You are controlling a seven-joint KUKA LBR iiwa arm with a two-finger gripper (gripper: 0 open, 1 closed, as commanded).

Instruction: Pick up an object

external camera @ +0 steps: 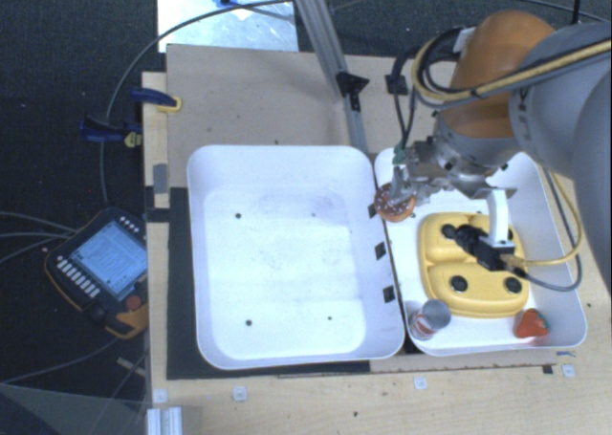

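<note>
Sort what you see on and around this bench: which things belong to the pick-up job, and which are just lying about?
Belong to the job:
gripper
brown round object under it
yellow toy
grey cylinder
red object
right bin

Lying about:
left bin
handheld control pendant
blue clamps

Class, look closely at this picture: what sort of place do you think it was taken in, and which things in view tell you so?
Most likely a robotics lab or test bench. A grey robot arm reaches over two white bins, a handheld control pendant lies beside the bench with loose cables, and clamps hold the board down.
</note>
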